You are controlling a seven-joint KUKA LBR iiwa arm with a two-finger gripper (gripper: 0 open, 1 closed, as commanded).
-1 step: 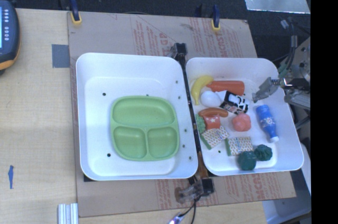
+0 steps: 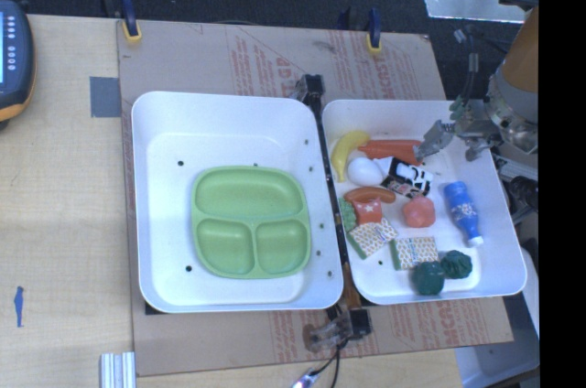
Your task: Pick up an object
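Note:
My gripper (image 2: 450,146) hangs over the far right part of the right bin (image 2: 509,235). It is open, with nothing between its fingers. Just left of it lie an orange sausage-like piece (image 2: 389,148) and a black and white toy (image 2: 406,177). A blue bottle (image 2: 461,210) lies below the gripper. Other toy food in this bin includes a yellow banana (image 2: 345,152), a white egg (image 2: 363,169), a pinkish-red ball (image 2: 419,212) and a green broccoli (image 2: 439,273).
The left bin (image 2: 156,194) holds a green divided plate (image 2: 250,221). Checked cracker pieces (image 2: 374,238) and a red block (image 2: 368,210) lie near the right bin's left wall. A blue and orange device (image 2: 13,57) sits at the bench's far left.

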